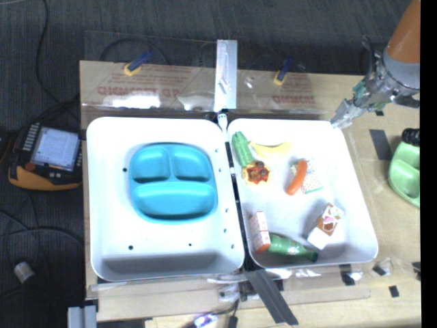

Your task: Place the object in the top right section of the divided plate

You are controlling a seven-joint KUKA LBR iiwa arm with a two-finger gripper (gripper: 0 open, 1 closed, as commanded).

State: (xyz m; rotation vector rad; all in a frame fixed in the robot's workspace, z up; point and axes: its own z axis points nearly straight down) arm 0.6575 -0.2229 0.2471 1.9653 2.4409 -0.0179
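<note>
Tool [343,117] over right bin's [355,183] far corner, divided plate [173,182] apart in left bin [109,203].

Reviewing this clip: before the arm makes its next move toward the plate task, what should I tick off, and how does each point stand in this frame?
1. Divided plate sits flat in the left bin: ok.
2. Top right section of the plate is free to receive an object: ok.
3. Candidate objects lie in the right bin, such as the banana, the orange carrot and the green bottle: ok.
4. An object is between the fingers of the gripper: not ok, none seen there.
5. Gripper is over the objects: not ok, it is at the right bin's far right corner.
6. Which object is meant: cannot tell.
</note>
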